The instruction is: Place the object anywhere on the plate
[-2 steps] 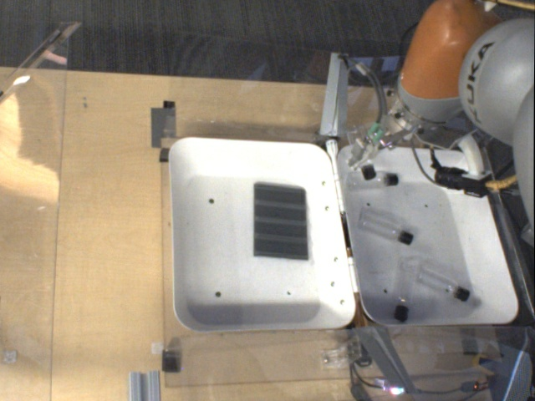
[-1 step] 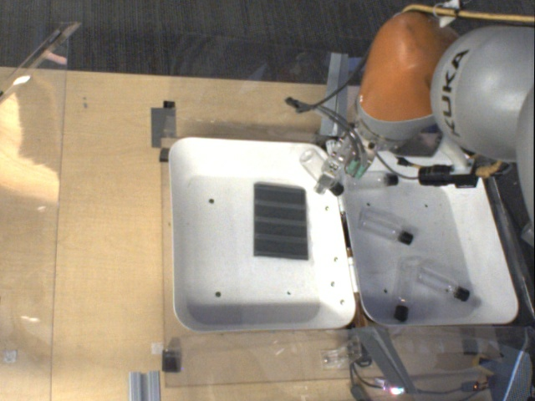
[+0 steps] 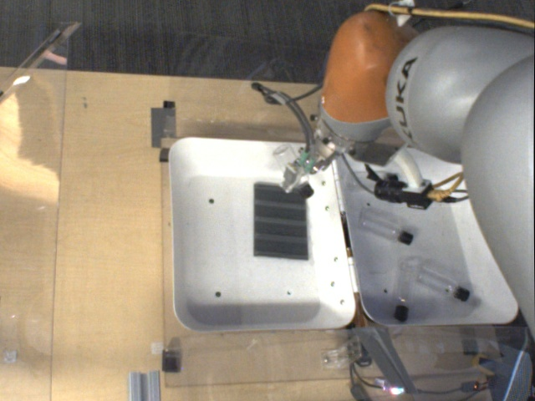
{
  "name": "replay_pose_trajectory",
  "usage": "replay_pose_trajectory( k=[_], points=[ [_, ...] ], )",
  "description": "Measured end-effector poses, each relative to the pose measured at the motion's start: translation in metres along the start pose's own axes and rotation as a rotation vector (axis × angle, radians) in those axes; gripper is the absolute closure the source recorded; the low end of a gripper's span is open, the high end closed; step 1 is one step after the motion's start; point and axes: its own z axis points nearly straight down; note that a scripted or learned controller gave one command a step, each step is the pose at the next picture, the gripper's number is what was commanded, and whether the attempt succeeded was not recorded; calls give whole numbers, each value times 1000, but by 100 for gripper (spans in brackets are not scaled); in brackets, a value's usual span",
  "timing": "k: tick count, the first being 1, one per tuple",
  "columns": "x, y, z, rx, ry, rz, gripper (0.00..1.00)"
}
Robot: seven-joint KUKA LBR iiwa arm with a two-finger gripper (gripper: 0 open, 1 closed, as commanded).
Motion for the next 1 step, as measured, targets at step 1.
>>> replay_pose_trajectory(
  k=[1],
  points=[
    [46,28,44,0,2,-435,100]
  ],
)
